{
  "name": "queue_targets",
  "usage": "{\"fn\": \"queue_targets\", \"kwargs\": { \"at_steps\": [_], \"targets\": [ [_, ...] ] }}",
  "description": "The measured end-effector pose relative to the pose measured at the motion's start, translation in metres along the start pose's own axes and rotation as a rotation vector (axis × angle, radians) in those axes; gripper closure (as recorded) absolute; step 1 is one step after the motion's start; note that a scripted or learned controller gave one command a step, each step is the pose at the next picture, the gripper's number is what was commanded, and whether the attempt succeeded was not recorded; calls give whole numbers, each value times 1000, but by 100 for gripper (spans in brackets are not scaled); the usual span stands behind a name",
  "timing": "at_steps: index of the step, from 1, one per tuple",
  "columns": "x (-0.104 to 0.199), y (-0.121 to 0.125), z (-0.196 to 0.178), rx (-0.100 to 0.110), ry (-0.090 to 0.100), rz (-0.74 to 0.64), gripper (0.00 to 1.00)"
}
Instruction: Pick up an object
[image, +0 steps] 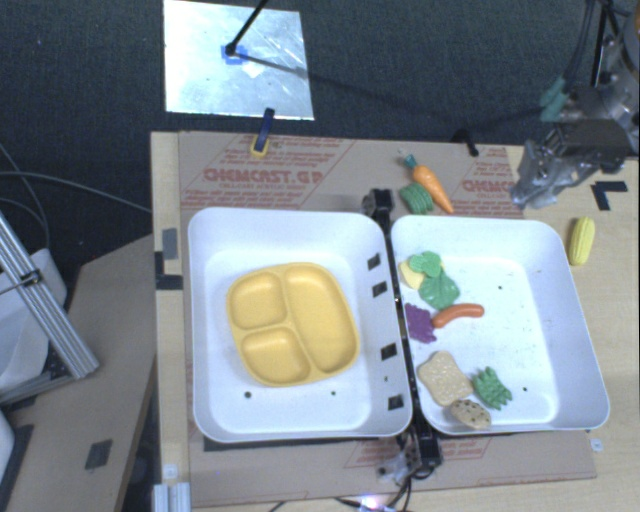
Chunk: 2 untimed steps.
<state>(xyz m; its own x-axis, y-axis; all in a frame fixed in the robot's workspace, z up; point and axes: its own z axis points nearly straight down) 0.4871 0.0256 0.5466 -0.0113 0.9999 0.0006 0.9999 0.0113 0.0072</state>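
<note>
Candidate: small red plastic toy sausage (458, 314), lying alone mid-floor of the right white bin (575, 330). Judged light, rigid, smooth and likely slippery; best pinched across its narrow middle. Green toy leaves (432, 280) just beside it, purple piece (419, 322) near. Yellow divided tray (292, 323) in left bin. Gripper (545, 185) hovers beyond the right bin's far corner; finger state: cannot tell.

Red print reading "CHEMCAST GP" runs across the brown protective sheet (300, 165) on the worktop. Similar red lettering near the sheet's right end is partly hidden and cannot be read.
</note>
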Motion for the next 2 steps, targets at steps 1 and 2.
{"fn": "queue_targets", "kwargs": {
  "at_steps": [1, 2],
  "targets": [
    [-68, -2, 50, 9, -2, 17, 100],
    [-114, -3, 84, 7, -2, 15, 100]
  ]
}}
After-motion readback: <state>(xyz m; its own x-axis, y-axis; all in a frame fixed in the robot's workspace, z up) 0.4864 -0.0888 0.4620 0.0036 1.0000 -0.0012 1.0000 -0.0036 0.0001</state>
